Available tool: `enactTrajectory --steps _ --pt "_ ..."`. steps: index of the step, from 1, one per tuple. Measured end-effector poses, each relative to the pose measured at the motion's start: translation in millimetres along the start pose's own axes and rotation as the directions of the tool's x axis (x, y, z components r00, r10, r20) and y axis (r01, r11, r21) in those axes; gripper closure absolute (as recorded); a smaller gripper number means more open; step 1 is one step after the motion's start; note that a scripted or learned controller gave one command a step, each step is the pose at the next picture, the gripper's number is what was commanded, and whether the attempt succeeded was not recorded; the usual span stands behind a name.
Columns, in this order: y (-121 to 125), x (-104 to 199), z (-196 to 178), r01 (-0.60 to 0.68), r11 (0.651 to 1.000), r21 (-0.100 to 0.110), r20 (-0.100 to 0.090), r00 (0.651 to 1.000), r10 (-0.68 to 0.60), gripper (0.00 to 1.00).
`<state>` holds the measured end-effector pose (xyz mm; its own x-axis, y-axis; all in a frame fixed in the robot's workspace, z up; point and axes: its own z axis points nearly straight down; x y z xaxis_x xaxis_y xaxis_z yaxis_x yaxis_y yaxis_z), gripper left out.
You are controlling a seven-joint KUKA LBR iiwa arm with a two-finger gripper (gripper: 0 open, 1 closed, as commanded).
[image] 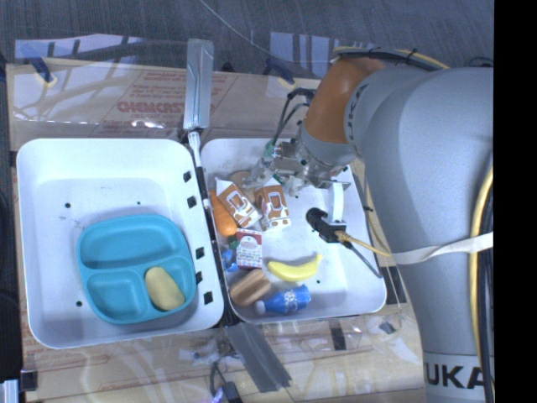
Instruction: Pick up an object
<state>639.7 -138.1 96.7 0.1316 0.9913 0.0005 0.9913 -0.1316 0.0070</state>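
Note:
My gripper (279,164) hangs low over the back of the right bin (357,275), just above two brown and white snack packets (237,205) (275,207). An orange carrot-like piece (222,219) lies against the bin's left wall. Toward the front lie a small red and white carton (248,249), a yellow banana (294,268), a brown bread roll (249,285) and a blue bottle (285,300). The wrist and the orange band (336,99) hide the bin's back right corner.
The left bin (50,183) holds a blue divided tray (126,246) with a yellow oval object (164,287) in its front right compartment. The thick grey arm (428,200) covers the right side of the bench. A black cable plug (323,223) hangs over the right bin.

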Motion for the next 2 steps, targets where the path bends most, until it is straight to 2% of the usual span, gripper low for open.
enactTrajectory --steps 1,2 --pt "1 3 -12 0.007 1.0 -0.002 -0.002 1.0 -0.007 1.0" --pt "-72 7 -98 0.326 0.946 0.006 -0.002 0.946 -0.326 1.0"
